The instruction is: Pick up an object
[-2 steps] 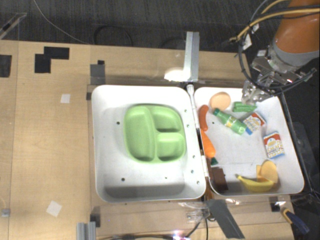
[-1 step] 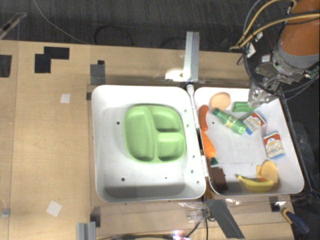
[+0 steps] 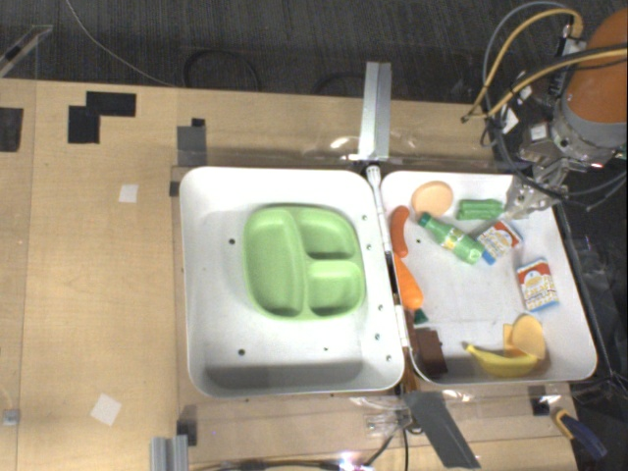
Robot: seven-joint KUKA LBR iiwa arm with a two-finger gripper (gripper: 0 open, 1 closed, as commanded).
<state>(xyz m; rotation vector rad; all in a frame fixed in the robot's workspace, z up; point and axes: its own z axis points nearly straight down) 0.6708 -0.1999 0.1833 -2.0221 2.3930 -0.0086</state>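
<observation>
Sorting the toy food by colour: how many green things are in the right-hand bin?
2. A green bottle lies slantwise near the bin's middle top, and a small green block sits just beyond it by the far wall. Others may be hidden under the clutter.

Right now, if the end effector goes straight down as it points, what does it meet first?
Probably the small red-and-white packet near the green rectangular block, or the bare white bin floor beside them; depth is unclear under the end effector.
</observation>
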